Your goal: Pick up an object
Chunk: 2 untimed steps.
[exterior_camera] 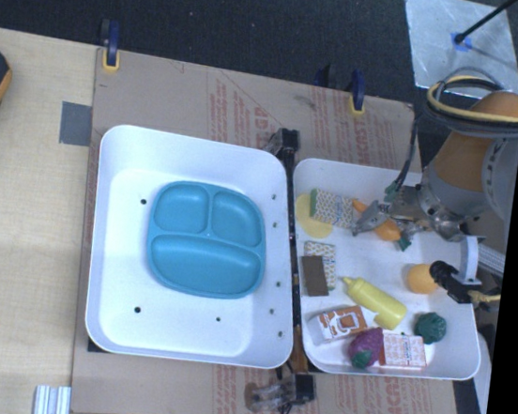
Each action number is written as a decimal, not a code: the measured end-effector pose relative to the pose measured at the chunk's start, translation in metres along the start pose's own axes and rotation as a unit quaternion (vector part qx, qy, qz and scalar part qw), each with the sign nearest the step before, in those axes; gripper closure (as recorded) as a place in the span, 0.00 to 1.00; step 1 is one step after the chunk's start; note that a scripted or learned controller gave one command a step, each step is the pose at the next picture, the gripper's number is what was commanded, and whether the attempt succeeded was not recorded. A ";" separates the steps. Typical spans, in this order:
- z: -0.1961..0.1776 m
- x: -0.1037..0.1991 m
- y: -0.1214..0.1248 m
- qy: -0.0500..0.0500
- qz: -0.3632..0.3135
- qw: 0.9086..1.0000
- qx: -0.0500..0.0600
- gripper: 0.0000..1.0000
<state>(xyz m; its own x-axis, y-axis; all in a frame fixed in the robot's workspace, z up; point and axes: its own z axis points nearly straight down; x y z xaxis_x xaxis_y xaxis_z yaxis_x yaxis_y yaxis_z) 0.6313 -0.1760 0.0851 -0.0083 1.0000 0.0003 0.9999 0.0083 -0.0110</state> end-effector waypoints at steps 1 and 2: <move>-0.116 -0.038 0.026 -0.003 0.003 1.000 -0.010 0.00; -0.006 -0.032 0.026 0.003 0.001 1.000 -0.005 0.00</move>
<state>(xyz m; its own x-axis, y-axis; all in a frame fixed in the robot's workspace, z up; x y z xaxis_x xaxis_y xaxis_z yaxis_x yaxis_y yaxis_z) 0.6578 -0.2074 0.0910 -0.0055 1.0000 0.0066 1.0000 0.0056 -0.0011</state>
